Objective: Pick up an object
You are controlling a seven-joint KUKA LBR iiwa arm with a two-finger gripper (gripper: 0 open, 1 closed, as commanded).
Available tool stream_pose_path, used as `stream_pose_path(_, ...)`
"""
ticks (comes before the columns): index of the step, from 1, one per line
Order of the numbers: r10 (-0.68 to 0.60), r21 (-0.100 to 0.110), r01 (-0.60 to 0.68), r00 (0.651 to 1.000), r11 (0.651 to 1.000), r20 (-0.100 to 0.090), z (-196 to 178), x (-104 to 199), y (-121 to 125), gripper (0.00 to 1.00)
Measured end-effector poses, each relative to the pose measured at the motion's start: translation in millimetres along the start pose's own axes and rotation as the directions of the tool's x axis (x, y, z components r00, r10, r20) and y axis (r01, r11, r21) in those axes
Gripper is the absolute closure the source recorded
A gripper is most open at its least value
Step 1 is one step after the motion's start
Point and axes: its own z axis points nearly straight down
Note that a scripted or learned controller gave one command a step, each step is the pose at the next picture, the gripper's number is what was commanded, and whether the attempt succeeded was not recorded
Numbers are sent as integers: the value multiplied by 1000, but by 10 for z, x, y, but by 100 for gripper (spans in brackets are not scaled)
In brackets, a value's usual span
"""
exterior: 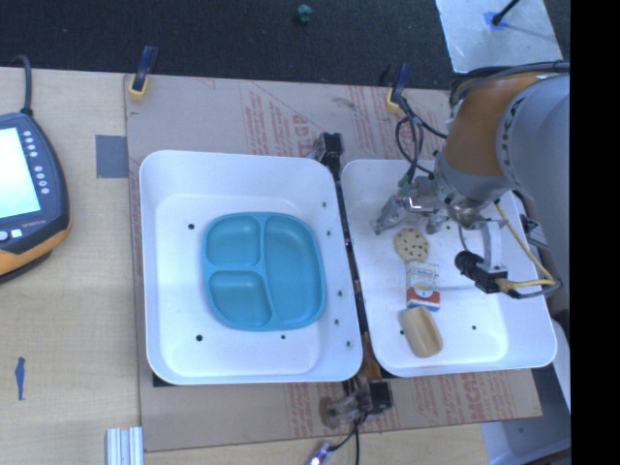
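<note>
In the right bin (523, 352) lie three things in a row: a round cookie with dark chips (411, 245), a small white and red packet (422, 287), and a tan bread-like piece (421, 333). My gripper (411, 216) hangs low over the bin's far part, just above the cookie. Its metal fingers (390, 215) are spread apart, with nothing between them. The grey arm with its orange band (484, 129) comes in from the right and covers the bin's far right corner.
The left bin (174, 356) holds a blue divided plate (263, 269). A handheld control pendant (27, 190) rests at the bench's left edge. Clamps (142, 74) and cables sit along the bins' far side.
</note>
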Motion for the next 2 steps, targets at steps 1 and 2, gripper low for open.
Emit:
stream_pose_path(1, 2, 2, -2, 1000, 1000, -1, 3, -242, -143, 0)
stream_pose_path(2, 0, -2, 0, 1000, 1000, 1, -122, -251, -125, 100)
